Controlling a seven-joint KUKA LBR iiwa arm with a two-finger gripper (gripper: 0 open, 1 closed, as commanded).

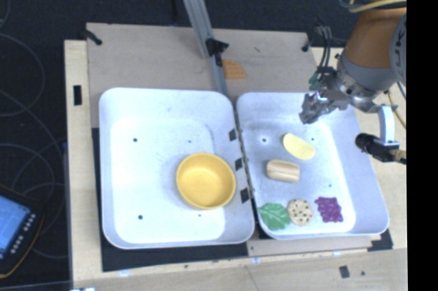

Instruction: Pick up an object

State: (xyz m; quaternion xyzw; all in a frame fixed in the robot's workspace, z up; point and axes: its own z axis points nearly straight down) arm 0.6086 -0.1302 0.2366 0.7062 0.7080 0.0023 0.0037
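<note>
Over the far side of the right bin [356, 166] hovers the gripper [309, 111], nothing between its fingers, open or closed impossible to tell. Nearest below lies a pale yellow piece [299, 146], untouched; whole pick left to do.

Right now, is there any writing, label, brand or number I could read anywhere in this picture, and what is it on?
None can be read.
The lit screen of the handheld device at the lower left is too blurred to make out.
The small orange tag on the bench behind the bins shows no legible text.
The yellow bowl, the cookie and the gripper show no markings.
</note>
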